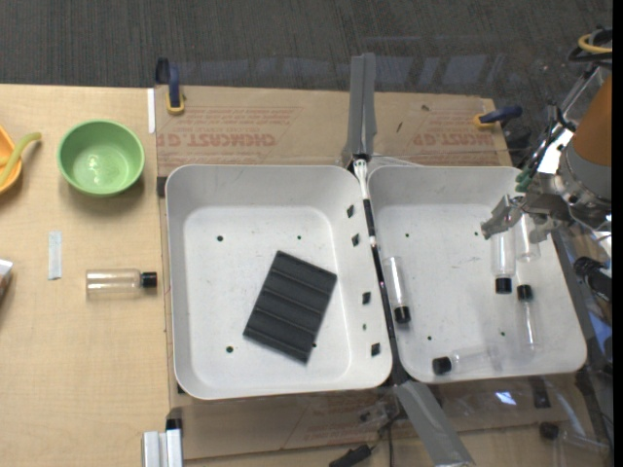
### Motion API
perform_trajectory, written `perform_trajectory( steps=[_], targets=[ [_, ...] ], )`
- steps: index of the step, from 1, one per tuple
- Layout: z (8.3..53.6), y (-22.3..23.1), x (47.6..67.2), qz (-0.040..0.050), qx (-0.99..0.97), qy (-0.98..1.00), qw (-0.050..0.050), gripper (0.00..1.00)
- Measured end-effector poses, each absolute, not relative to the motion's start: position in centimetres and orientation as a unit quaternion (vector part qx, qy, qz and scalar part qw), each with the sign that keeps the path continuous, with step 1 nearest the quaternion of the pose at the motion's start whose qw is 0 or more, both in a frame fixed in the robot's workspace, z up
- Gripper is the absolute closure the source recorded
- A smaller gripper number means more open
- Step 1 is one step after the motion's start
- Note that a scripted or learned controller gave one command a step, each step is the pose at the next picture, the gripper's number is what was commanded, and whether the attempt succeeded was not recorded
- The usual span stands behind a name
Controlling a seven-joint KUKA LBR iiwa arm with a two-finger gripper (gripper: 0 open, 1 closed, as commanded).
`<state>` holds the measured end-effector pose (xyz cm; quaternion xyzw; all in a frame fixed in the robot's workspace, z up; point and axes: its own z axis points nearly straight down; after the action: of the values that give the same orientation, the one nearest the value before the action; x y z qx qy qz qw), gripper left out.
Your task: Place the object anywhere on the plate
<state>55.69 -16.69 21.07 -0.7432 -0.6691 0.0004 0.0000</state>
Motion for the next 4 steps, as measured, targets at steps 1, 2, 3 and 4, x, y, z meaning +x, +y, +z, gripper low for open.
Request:
perform_trajectory(
  steps=[1, 2, 3, 4],
  targets=[
    [16.4, -10.5, 47.6, 0.0015, -0.658, -0.753, 0.002, 1.00],
    [19.0, -3.7, 53.3, 0.0012, -0.632, -0.775, 0.001, 1.00],
    [19.0, 6.1, 62.4, 0.0018, -0.623, -0.783, 0.000, 1.00],
    [13.4, 12.0, 55.3, 0.0028, -0.636, -0.772, 0.001, 1.00]
  ],
)
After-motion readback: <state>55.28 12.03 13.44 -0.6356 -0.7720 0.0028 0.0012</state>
